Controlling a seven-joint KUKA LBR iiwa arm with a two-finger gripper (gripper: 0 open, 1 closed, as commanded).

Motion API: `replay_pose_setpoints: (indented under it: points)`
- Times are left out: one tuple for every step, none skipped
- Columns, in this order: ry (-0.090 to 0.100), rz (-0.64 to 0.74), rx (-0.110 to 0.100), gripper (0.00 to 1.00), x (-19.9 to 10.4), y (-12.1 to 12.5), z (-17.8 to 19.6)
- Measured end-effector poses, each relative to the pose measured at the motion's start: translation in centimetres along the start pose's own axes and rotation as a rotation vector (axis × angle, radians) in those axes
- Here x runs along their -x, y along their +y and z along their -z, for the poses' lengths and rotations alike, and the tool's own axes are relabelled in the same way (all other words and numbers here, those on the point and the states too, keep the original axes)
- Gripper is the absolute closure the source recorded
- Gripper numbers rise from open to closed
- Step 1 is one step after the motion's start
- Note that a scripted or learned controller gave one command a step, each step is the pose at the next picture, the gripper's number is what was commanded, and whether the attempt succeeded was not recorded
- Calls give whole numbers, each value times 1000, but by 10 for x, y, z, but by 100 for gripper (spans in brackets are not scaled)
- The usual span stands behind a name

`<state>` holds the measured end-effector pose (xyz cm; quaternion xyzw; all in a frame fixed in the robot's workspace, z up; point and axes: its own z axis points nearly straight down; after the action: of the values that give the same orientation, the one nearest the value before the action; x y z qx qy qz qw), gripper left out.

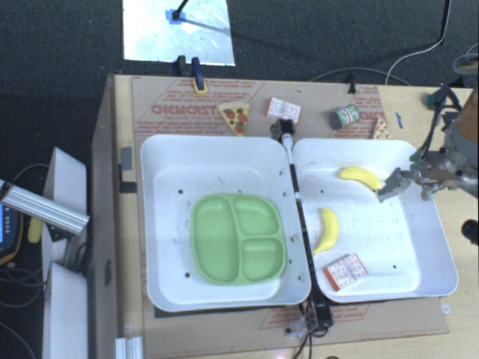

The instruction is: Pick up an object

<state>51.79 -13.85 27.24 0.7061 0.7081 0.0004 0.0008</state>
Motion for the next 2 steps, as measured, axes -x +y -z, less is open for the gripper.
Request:
replay_pose_setpoints:
  points:
    - [1, 0, -3, 0, -14, 65, -113]
    - [1, -1, -1, 0, -44, 39, -188]
